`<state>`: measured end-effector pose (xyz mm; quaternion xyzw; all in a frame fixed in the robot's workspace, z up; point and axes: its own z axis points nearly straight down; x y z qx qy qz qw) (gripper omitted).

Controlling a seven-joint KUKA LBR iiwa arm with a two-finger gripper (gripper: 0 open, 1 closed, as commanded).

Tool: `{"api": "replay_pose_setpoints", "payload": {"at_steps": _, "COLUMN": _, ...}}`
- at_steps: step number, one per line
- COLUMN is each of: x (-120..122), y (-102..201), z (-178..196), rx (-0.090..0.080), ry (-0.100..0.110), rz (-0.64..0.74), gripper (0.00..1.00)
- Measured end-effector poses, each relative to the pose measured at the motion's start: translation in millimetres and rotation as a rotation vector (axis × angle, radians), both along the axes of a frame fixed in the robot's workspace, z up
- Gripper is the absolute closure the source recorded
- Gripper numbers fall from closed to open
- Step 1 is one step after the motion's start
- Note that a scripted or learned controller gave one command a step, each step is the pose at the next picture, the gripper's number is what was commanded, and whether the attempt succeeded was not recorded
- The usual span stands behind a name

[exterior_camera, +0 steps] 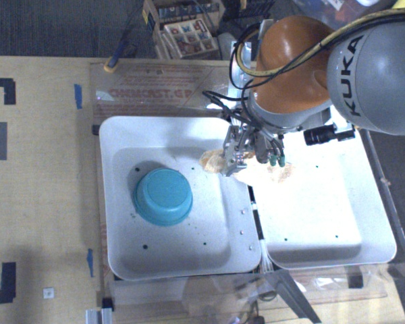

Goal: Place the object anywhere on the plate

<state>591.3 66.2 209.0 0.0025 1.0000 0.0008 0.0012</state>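
We saw the gripper (246,155) poised over the divide between the two bins, at the upper right corner of the left bin (115,140); whether its claw was apart or together we could not tell, the metal being too cluttered and glare-washed; the blue plate (163,196), which looked more like an upturned dish, sat well apart from that divide, toward the left bin's lower left; a pale tan object (212,159) lay just left of the gripper, touching or nearly touching it, and a second pale scrap (281,173) lay just right of the divide in the right bin (337,214); we judged the tan piece the likelier task thing, though we could not say it was held; the danger, as we judged it, was that it would slip or be nudged against the bin wall, or slide off the plate's domed surface; its long axis seemed to run roughly across the bin toward the divide, but blur left its pointing end uncertain.
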Motion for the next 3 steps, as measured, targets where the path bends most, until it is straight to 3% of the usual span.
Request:
{"api": "replay_pose_setpoints", "payload": {"at_steps": 2, "x": -51, "y": 83, "z": 12, "rx": 0.0, "ry": 0.001, "rz": 0.006, "gripper": 1.0}}
{"api": "replay_pose_setpoints", "payload": {"at_steps": 3, "x": -51, "y": 83, "z": 12, "rx": 0.0, "ry": 0.0, "rz": 0.006, "gripper": 0.0}}
